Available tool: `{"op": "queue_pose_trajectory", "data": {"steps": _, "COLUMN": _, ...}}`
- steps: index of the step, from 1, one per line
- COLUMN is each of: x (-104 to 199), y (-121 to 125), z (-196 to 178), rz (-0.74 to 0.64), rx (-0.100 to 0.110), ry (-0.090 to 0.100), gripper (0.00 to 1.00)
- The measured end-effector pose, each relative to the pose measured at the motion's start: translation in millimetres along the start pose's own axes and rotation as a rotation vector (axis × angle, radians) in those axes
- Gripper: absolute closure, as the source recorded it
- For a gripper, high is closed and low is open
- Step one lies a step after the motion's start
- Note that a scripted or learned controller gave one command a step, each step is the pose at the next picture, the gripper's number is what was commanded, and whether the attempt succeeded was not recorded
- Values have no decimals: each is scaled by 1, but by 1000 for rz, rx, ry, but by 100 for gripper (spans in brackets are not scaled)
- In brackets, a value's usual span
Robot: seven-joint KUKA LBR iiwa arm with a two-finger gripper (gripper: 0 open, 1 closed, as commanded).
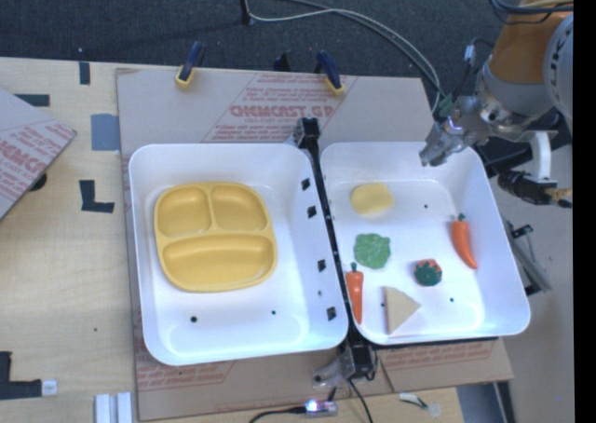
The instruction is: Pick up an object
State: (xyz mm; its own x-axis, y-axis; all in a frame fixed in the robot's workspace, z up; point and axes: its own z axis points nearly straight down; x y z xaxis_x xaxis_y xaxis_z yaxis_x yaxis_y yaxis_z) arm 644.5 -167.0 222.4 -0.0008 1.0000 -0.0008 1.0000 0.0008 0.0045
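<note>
Claw (pixel 436 156) is seen over the far right corner of the right bin (pixel 494 225), at the rim, hung from the grey arm (pixel 521 58) with the orange band. Open or closed: cannot be told from this angle; nothing is seen held in it.

Right bin taken as the landmark. Inside it:
- yellow lump (pixel 372 197) is placed in the far part, near the middle, closest item to the claw but apart from it
- green leafy piece (pixel 372 251) is placed just in front of the yellow lump
- long carrot (pixel 463 240) is laid by the bin's right wall, tip pointing toward the near side
- small red-and-green piece (pixel 427 272) is set between the leafy piece and the long carrot, slightly nearer
- tan wedge (pixel 399 308) is laid at the near side
- second carrot (pixel 355 292) is laid along the bin's left wall, near corner

Left of the right bin, touching it along the clipped seam: left bin (pixel 149 225), in which a yellow divided tray (pixel 215 235) is set flat.

Both bins are carried on a cardboard sheet (pixel 261 109) on the bench (pixel 56 253).
</note>
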Motion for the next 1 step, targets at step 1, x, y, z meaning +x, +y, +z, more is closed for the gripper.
{"op": "queue_pose_trajectory", "data": {"steps": 1, "x": 9, "y": 6, "z": -49, "rz": -1, "rx": 0, "ry": 0, "gripper": 100}}
